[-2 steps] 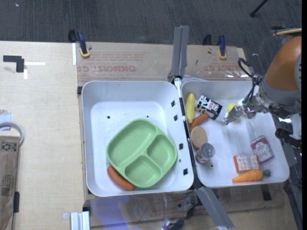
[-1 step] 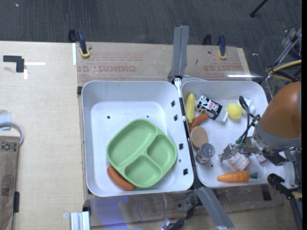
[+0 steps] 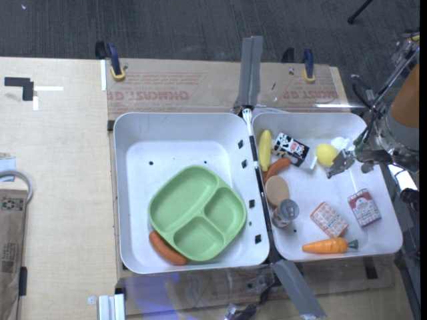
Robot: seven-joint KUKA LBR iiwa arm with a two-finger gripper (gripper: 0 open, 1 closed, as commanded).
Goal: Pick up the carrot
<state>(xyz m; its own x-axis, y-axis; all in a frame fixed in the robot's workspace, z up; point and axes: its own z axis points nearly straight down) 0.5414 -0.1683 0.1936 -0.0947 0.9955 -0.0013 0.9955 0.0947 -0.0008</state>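
Lying at the near edge of the right bin [image 3: 393, 242], the carrot [image 3: 325, 247] pointed left, well apart from the gripper [image 3: 341, 161], which hovered by the lemon [image 3: 325, 153]; whether its fingers were apart I cannot tell
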